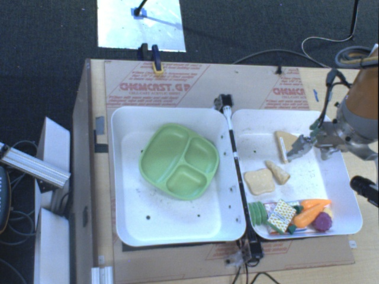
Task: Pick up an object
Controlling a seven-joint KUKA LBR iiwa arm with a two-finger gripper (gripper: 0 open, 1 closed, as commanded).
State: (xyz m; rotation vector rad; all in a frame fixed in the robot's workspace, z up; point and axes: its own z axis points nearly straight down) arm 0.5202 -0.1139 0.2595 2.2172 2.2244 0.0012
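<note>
My gripper [312,149] hangs over the far right part of the right bin [349,185], open, with nothing between its fingers. Its left finger [299,147] is close beside a tan wedge-shaped toy [283,144]. Nearer the front lie a toast slice [259,181] and a small tan piece [278,172]. Along the front wall sit a green pea pod [257,212], a checkered packet [282,215], an orange carrot [310,211] and a purple toy [323,221].
The left bin [133,218] holds a green divided plate [179,160], tilted a little. A black clamp bar [232,149] runs between the two bins. Cables [331,43] trail over the bench at the back right.
</note>
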